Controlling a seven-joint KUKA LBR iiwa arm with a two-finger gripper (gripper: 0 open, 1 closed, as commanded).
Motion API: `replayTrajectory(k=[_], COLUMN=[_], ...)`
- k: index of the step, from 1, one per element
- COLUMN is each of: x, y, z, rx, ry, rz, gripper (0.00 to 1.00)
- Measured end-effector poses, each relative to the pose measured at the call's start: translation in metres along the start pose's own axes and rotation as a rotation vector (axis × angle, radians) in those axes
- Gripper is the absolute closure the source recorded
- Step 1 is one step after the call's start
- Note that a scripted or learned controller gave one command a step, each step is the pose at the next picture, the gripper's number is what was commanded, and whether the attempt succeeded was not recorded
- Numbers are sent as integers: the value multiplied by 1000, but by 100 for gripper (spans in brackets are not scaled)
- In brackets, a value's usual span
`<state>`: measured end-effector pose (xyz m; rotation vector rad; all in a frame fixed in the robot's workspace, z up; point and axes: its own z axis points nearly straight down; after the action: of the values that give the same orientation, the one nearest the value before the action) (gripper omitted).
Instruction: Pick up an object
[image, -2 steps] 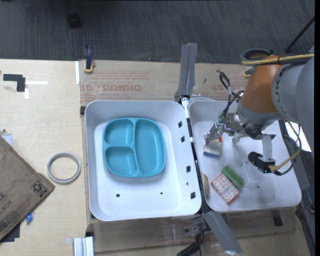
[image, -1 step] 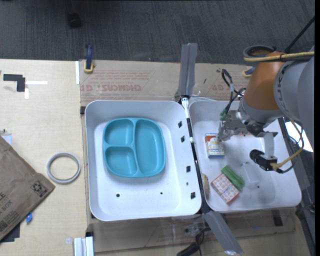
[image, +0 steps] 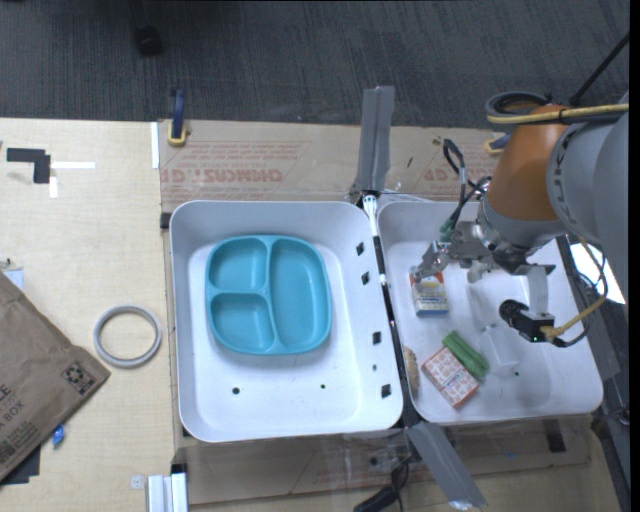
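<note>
We see the arm reaching in from the right over the right bin, its orange band far up and the wrist pointing down and left. The claw sits low at the left part of this bin, right over a small box with a pale label. We cannot tell how far the claw is spread, nor whether it has hold of anything; the box lies just under its tip, and contact is unclear.

Nearer to us in the same bin lie a green bar and, touching it on its left, a red patterned packet. A thin brown item rests against the bin's left wall.

The left bin holds a teal divided tray, lying flat near its middle.

On the desk to the left we find a grey tape ring, a brown cardboard box at the near left edge, and a black mark further off. A blue clamp stands at the far edge, by the cardboard sheet behind the bins.
</note>
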<state>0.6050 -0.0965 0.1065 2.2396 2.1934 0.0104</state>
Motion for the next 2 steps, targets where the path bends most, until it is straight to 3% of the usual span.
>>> replayTrajectory(k=[1,2], x=[-1,-2], y=[-51,-51], z=[10,0], rx=[3,2], ry=[0,1], rz=[8,12], gripper=[0,100])
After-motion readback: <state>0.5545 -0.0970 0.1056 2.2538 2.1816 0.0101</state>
